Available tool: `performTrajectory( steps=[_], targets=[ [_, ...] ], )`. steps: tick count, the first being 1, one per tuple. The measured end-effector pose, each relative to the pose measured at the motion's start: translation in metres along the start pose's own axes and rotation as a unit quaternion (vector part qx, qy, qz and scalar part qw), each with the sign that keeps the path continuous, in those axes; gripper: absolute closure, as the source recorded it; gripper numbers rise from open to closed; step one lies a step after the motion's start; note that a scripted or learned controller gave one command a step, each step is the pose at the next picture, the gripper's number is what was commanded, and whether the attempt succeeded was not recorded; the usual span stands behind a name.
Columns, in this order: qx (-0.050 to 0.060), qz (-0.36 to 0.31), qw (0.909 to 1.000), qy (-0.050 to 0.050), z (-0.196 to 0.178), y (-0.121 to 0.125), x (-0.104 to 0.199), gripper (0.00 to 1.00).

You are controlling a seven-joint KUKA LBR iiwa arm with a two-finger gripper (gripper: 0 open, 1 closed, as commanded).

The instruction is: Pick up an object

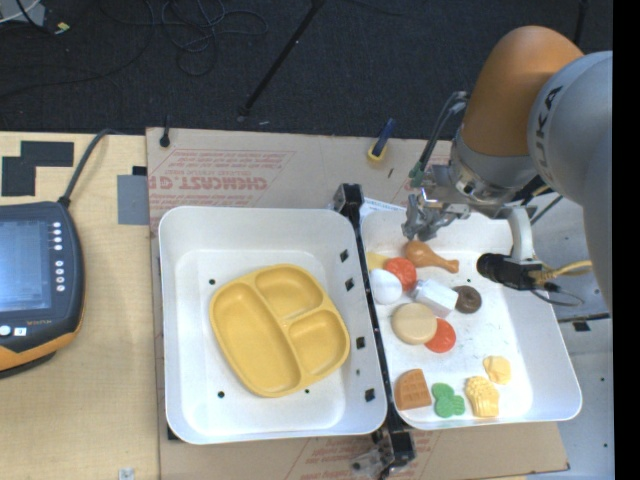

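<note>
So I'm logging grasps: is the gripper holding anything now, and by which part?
Cannot be told. The gripper is just above the drumstick's upper end in the right bin, but nothing visibly sits between its fingers.

Red printed lettering upside down on the cardboard sheet behind the bins (too blurred to read reliably), fainter red print at its front edge, illegible

You look down at a slant from one fixed camera above the bench, taking in both white bins whole, with the arm entering from your right.
</note>
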State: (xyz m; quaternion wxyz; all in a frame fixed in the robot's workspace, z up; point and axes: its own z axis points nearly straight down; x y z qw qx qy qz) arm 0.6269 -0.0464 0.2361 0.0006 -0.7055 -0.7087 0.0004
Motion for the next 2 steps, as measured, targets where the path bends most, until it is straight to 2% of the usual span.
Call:
performTrajectory(
  steps=[1, 2],
  targets=[
    [0.001, 0.001, 1.0000, 0.000, 0.001, -0.008, 0.001, 1.00],
    [0.002, 0.002, 1.0000, 0.000, 0.012, 0.001, 0.012, 1.00]
  ],
)
